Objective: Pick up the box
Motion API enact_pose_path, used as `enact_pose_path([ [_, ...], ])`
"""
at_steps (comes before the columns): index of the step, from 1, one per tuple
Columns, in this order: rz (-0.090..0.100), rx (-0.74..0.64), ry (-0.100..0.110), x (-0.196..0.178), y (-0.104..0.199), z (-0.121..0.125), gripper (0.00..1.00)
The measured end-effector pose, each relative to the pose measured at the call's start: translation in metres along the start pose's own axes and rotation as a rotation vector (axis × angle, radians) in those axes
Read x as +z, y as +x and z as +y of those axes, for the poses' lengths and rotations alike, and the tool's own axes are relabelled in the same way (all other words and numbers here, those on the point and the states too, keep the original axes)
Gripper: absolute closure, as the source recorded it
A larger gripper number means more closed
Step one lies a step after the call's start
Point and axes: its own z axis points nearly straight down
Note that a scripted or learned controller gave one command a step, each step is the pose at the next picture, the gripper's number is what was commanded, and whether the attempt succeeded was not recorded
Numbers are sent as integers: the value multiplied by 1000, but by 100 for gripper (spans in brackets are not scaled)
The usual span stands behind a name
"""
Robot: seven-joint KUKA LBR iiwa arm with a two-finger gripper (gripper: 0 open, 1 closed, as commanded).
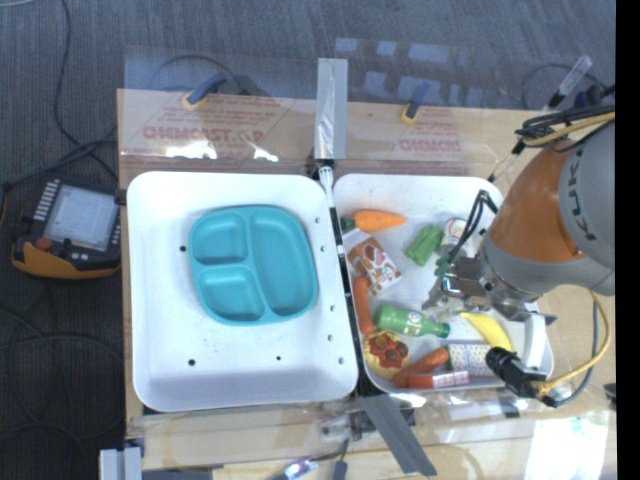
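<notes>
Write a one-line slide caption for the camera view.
Grey arm's gripper hovers over right bin's toy food near small patterned box; teal divided plate sits left.

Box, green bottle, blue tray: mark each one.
box [375,264], camera view, middle of its printed top face.
green bottle [405,320], camera view, middle of its body.
blue tray [252,264], camera view, central divider.

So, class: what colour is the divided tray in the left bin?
Turquoise blue, a plain tray with three compartments, seen clearly in the camera view.

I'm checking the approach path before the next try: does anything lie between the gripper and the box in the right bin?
Nothing visible does. The box lies flat near the right bin's left wall, with bare floor between it and the gripper. The green bottle lies just below that line, the green block above.
</notes>
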Motion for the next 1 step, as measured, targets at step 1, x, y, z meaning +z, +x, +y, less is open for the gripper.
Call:
enact_pose_path([
  [1, -11, -297, -54, 41, -1, 14, 100],
])
